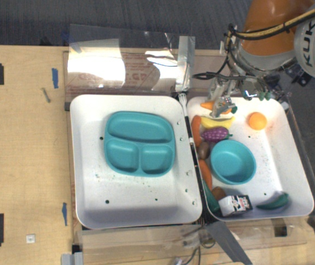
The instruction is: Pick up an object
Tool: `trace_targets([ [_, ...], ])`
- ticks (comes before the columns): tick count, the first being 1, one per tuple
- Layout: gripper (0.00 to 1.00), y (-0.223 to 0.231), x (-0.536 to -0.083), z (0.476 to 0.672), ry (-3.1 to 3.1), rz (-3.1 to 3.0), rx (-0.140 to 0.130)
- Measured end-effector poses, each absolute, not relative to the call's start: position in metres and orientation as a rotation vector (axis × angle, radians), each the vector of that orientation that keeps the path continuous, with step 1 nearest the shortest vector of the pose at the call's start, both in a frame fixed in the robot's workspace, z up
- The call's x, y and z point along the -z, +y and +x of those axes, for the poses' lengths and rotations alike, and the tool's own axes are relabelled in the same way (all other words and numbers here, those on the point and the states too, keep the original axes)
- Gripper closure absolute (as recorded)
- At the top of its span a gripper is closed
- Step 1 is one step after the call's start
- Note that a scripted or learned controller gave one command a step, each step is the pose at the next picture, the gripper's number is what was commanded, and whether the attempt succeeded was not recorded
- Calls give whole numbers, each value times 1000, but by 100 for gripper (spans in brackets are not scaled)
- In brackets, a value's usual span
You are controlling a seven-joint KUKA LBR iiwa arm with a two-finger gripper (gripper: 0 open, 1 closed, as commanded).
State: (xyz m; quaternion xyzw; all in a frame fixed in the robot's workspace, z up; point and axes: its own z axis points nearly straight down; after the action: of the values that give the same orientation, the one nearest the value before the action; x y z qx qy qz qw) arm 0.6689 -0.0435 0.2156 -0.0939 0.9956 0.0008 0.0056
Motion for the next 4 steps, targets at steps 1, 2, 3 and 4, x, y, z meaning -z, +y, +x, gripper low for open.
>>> trace_targets([
  [1,100,-44,-228,671,3105,-291,-1],
  [2,100,-43,-241,673,3094,-289,-2],
  [3,100,-42,-254,676,3082,-287,-2],
  [4,100,-4,-235,666,3099,-481,-2],
])
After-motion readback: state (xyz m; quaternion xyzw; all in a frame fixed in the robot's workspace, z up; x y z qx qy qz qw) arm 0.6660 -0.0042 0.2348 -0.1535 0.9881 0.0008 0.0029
